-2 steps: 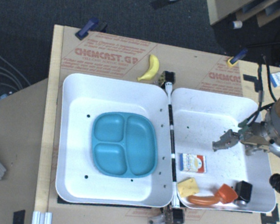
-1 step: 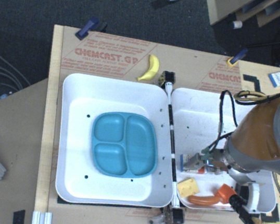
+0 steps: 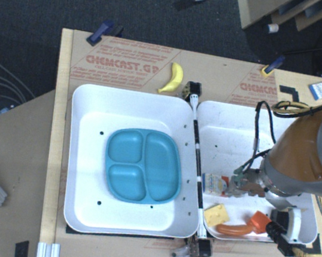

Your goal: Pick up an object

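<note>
Arm is reaching down into the right bin (image 3: 235,121), claw (image 3: 238,184) sitting low by the small packet (image 3: 216,183) near the left wall; can't tell claw state; cheese wedge (image 3: 216,214) and sausage (image 3: 234,230) lying just below; next probably needing a clean close, then lift.

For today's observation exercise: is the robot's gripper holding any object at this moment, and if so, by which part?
It cannot be told. The gripper is low in the right bin, at a small colourful item, but no grasp is visible.
</note>
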